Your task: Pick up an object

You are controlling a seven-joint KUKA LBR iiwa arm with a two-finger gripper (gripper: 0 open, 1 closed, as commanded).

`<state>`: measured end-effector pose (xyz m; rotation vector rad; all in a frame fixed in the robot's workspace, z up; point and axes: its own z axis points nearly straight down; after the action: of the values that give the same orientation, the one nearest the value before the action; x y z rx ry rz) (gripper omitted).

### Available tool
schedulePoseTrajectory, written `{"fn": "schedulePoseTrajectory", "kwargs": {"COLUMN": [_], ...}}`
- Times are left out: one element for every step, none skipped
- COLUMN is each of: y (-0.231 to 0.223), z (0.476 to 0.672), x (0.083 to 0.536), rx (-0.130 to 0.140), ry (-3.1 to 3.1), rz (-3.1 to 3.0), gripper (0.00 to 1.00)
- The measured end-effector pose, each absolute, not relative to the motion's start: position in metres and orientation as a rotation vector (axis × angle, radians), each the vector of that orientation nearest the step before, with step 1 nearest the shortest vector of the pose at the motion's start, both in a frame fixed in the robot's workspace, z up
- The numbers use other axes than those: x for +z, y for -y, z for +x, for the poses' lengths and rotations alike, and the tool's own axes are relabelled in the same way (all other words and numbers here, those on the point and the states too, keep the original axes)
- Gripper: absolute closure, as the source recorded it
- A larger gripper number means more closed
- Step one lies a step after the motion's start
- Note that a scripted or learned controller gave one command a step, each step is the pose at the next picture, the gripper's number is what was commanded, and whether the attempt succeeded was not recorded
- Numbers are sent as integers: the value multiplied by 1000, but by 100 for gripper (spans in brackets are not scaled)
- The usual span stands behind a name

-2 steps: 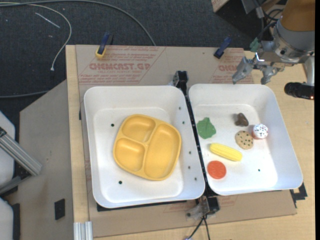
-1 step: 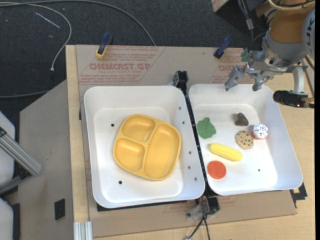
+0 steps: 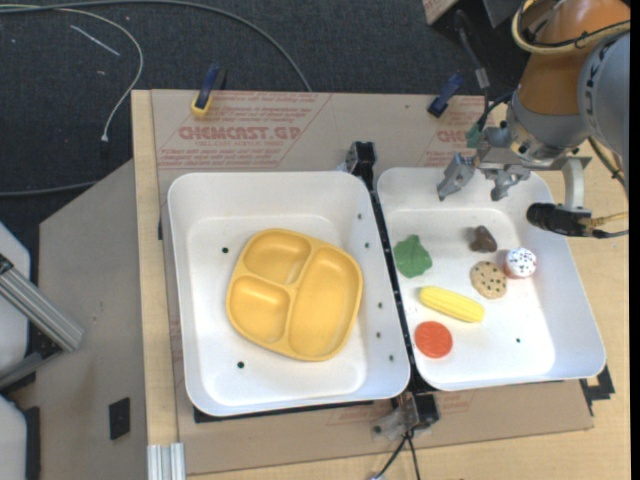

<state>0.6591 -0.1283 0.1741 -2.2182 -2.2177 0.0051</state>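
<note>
White and shallow, the left bin (image 3: 190,268) sits on the table (image 3: 290,118) with a big yellow plate (image 3: 295,293) in it; the plate has three parts. The right bin (image 3: 570,338) sits just beside it and has the small things in it. The grey arm (image 3: 565,58) with its orange band reaches in from the right, and its pincer (image 3: 482,180) hangs over the back edge of the right bin with its two fingers apart and nothing between them. In that bin, a yellow corn cob (image 3: 451,304) lies near the middle. A green leafy thing (image 3: 412,257) lies to its upper left, close to the wall between the bins. A flat red round thing (image 3: 433,339) lies near the corn, toward the front. A brown cookie (image 3: 489,280) lies just right of the corn. A small white cupcake (image 3: 520,262) sits right beside the cookie. A little dark brown lump (image 3: 484,238) lies behind the cookie, nearest the pincer.
</note>
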Motion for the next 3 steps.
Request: {"fn": "schedulePoseTrajectory", "kwargs": {"y": [120, 120, 129], "z": [656, 658, 663], "x": [115, 130, 187], "rx": [5, -2, -6], "ry": [2219, 2223, 2226], "rz": [-2216, -2221, -2225], "gripper": [0, 100, 100]}}
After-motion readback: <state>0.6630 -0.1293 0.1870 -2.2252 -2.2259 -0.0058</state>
